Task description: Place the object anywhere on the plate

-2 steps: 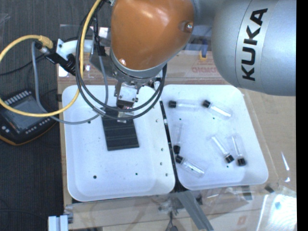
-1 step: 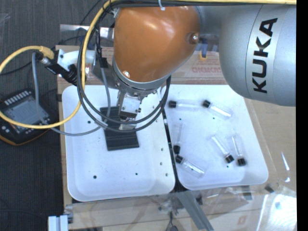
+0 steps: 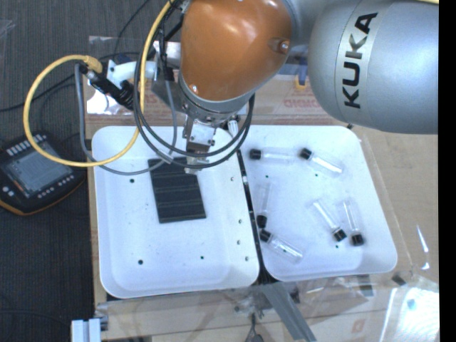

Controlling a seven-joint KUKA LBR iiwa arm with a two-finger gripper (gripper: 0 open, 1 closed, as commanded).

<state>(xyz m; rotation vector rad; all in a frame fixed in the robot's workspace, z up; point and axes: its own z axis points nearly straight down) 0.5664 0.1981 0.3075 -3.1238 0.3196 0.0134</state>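
At far left, on the dark surface beside the worktop, lies a handheld control pendant, with a yellow cable looping above it. The left bin holds a black ribbed plate lying flat near its upper middle. Just above the plate's far edge hangs the pincer, and I cannot tell how it stands. The right bin holds six clear vials with black caps, scattered, none on the plate.
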